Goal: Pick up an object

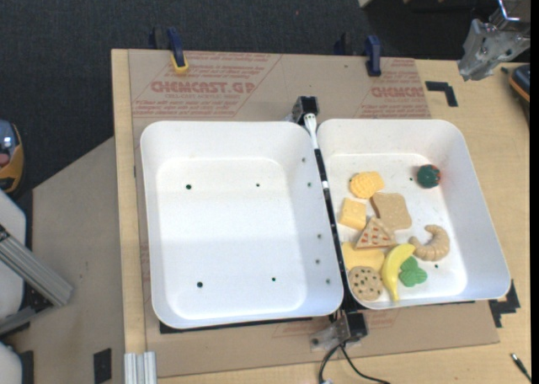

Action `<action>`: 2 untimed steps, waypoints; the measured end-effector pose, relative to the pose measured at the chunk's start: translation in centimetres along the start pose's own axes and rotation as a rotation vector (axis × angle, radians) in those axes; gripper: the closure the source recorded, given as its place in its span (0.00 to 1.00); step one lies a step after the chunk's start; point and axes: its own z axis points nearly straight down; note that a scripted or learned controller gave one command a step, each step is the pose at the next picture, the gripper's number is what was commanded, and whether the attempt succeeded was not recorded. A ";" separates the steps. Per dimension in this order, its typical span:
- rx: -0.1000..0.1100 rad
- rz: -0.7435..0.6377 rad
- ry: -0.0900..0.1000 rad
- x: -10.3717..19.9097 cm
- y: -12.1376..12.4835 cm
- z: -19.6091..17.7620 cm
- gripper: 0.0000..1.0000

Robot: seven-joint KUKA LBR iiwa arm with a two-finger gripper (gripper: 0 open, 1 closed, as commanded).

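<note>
Two shallow glossy white bins are sitting side by side on brown cardboard. The right bin (472, 205) is holding smooth plastic toy food bunched at its near-left: a curved yellow banana (394, 268), a tan croissant (433, 243), a square toast slice (392, 210), a round cookie (365, 282). The left bin (160, 205) is showing bare plastic. The gripper (491, 47) is hanging at the far right, metallic, partly cropped, its state unreadable.

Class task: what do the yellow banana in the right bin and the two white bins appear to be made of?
Curved yellow banana: probably moulded plastic, going by its smooth, even colour and toy-like shape. Shallow white right bin and left bin: likely thin formed plastic, matte, with rounded corners and rolled rims.
</note>
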 end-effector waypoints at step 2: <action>0.004 0.000 0.000 -0.7 -0.1 2.0 1.00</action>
